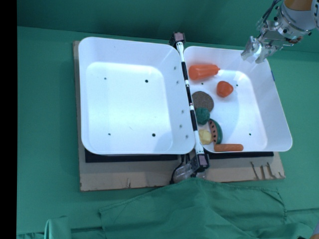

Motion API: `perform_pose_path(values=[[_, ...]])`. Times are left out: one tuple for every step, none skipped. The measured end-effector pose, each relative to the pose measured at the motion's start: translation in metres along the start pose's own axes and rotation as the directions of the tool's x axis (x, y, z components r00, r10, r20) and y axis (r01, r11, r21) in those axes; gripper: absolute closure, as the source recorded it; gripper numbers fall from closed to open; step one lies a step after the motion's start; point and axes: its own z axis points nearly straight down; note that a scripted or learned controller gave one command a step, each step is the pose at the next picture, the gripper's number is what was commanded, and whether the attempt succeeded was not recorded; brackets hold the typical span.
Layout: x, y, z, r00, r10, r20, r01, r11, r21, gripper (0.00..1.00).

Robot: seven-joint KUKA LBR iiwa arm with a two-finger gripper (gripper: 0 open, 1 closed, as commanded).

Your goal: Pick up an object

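My gripper [255, 53] hangs above the far right corner of the right bin [277, 114], with nothing visible between its fingertips. In that bin lie an orange carrot-shaped piece [203, 71] at the far left, a small red-orange piece [224, 88], a brown round disc [203, 101], a dark green lump [202, 115], a watermelon slice [215, 131], a pale yellow piece [204, 136] and a thin orange stick [228, 147] at the near edge. All of them sit to the left of and nearer than the gripper.
The left bin [89, 54] stands beside the right one, with a black-and-white striped bar [187, 91] along the seam. Both rest on a cardboard sheet [129, 180]. Green cloth [199, 210] is bunched at the near edge.
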Motion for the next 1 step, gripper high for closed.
perform_pose_path(values=[[0.0052, 0.0065, -0.051, 1.0, -0.001, -0.001, 0.001, 1.0, 0.0, 1.0]])
